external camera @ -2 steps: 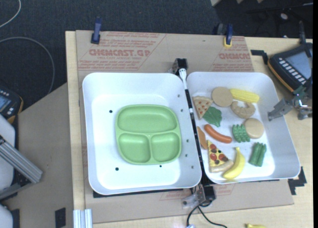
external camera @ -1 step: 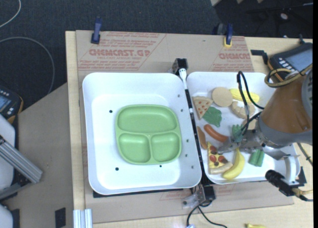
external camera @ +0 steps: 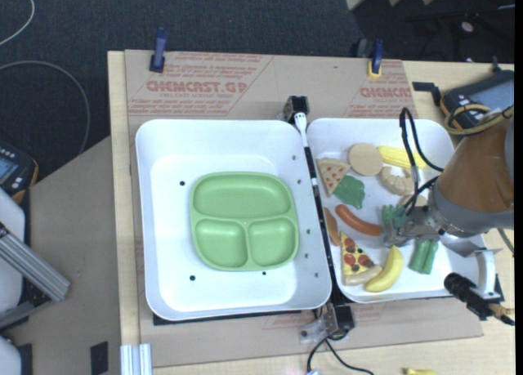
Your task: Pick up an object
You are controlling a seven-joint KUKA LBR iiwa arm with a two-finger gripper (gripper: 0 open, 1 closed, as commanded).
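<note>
While toys are crowded in the right bin (external camera: 433, 132):
gripper (external camera: 398, 230): lowered beside sausage (external camera: 358, 220); finger state cannot be told
banana (external camera: 386, 271): ungrasped, nearby

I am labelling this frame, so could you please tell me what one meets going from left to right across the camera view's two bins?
Green divided plate → pizza slice → sausage → banana → gripper → green cylinder.

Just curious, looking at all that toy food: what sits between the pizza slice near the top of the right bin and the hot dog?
In the camera view, a green broccoli piece lies between the upper pizza slice and the hot dog.
</note>
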